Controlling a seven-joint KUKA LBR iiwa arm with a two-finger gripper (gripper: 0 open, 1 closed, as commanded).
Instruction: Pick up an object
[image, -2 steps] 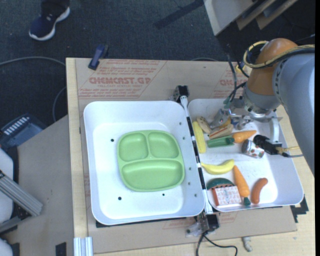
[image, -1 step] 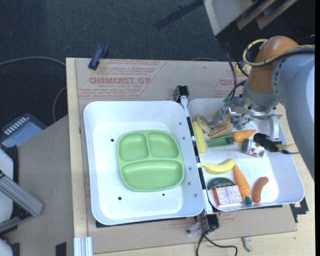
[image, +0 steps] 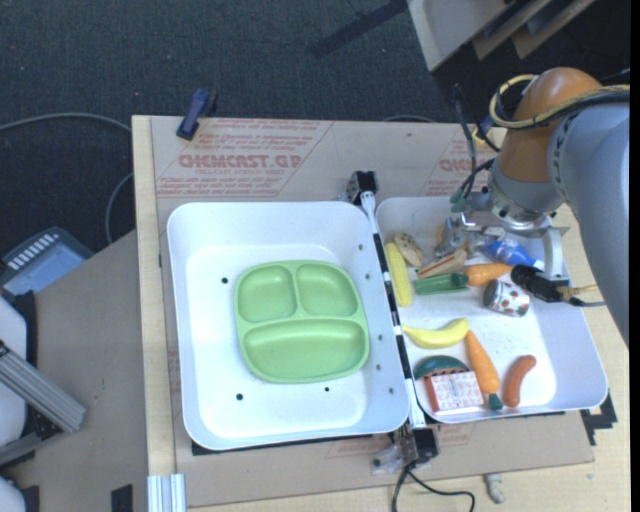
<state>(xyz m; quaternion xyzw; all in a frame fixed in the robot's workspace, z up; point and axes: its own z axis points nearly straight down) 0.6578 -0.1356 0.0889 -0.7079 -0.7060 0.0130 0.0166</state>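
Observation:
The right bin holds several toy foods. Along its left wall lie a yellow corn cob and a banana. Nearer the front are a carrot, a brown sausage and a red and white box. My gripper hangs low over the bin's far left part. It is just above a green vegetable, an orange piece and a beige piece. A blue item and a spotted can lie under the wrist.
The left bin bears a green divided plate. A black clamp sits where the two bins meet at the back. A blue clip lies on the cardboard at the far left.

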